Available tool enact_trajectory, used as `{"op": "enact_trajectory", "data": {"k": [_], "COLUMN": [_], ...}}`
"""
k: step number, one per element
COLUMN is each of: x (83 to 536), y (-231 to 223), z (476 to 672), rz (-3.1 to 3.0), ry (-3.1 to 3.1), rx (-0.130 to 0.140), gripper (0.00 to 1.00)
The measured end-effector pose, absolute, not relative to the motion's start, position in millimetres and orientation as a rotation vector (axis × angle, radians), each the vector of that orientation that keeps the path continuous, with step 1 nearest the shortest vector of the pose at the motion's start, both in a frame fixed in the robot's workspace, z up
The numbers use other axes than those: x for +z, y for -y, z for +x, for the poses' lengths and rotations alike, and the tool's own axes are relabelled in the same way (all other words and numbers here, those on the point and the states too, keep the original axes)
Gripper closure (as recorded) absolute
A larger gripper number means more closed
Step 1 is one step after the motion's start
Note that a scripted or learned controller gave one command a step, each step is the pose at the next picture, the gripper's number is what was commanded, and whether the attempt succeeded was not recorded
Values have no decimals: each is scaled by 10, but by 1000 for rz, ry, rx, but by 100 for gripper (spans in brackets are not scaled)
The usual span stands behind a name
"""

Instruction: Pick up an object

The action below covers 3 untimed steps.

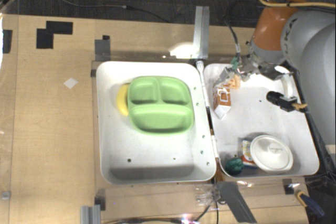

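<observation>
The jaws are low in the right white bin, touching the crinkly white and orange snack bag, probably to grab it. I cannot tell how wide they are. The green plastic divided tray fills the left bin.

A robotics lab: a pale wooden tabletop bearing two shallow white plastic bins, metal brackets, and trailing black cables.

tabletop: tan, black marks at far left | left bin and right bin: white, side by side | metal post: upright behind the bins | cable: across dark floor
</observation>
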State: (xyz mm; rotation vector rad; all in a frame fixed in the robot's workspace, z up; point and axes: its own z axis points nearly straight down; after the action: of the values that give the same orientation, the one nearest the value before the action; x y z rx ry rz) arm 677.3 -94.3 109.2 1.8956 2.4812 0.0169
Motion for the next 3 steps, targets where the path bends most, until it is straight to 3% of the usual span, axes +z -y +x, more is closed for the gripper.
{"op": "enact_trajectory", "data": {"k": [3], "x": [1091], "y": [951], "z": [6771], "rz": [1869], "ry": [-2503], "rx": [16], "gripper": [0]}}
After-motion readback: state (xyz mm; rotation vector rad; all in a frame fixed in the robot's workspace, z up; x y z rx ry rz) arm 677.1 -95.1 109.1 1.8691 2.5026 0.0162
